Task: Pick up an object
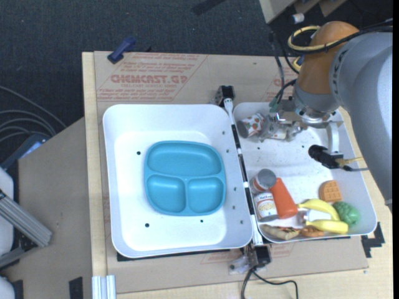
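Over the far end of the right bin (pixel 291 162), toward the far right corner of the surface (pixel 162 80), the gripper (pixel 276 129) of the grey arm (pixel 369 73) hangs low above the white floor, the orange band (pixel 319 64) showing above its wrist. Whether the gripper is wide or narrow cannot be told from this angle, and nothing is seen in its grasp. A small red and white object (pixel 254 127) lies just beside it, on the side nearer the left bin (pixel 124 167). The other objects crowd the end of the right bin nearest the surface's near edge: a grey-topped can (pixel 265 179), a labelled can (pixel 266 206), an orange carrot-shaped piece (pixel 284 198) touching both cans, a yellow banana (pixel 325 212), a green piece (pixel 350 214), a brown waffle-like piece (pixel 330 190) and a flat brownish item (pixel 282 232) against the bin's near wall. The left bin holds a blue divided plate (pixel 184 177) at its middle. A small blue object (pixel 121 50) sits at the surface's far left corner
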